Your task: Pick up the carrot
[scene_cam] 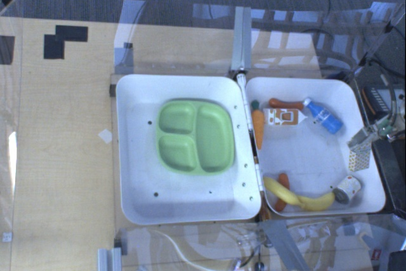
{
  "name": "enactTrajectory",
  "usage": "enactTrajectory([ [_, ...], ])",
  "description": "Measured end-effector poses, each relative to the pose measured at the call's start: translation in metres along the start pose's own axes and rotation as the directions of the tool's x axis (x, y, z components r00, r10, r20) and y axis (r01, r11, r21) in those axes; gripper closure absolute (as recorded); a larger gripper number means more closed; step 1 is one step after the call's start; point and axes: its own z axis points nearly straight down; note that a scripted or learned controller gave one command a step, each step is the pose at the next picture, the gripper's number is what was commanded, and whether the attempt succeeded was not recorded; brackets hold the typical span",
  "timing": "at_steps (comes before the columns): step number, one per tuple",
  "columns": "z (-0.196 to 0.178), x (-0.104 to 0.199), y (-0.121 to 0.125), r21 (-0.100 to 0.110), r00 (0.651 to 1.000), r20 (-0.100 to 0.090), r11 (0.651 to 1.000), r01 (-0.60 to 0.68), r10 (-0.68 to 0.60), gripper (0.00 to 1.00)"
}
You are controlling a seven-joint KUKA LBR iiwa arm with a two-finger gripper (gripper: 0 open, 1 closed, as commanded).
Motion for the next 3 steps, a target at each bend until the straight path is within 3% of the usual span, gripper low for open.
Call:
enactTrajectory([
  [1,0.033,-0.003,0.006,0.008,0.898,-0.018,0.898,0.440,-0.439,1.00],
  [2,0.021,-0.003,0.009,0.003,0.898,-0.010,0.898,0.440,-0.440,1.00],
  [3,-0.059,-0.008,0.020,0.007,0.907,-0.014,0.908,0.420,-0.420,1.00],
])
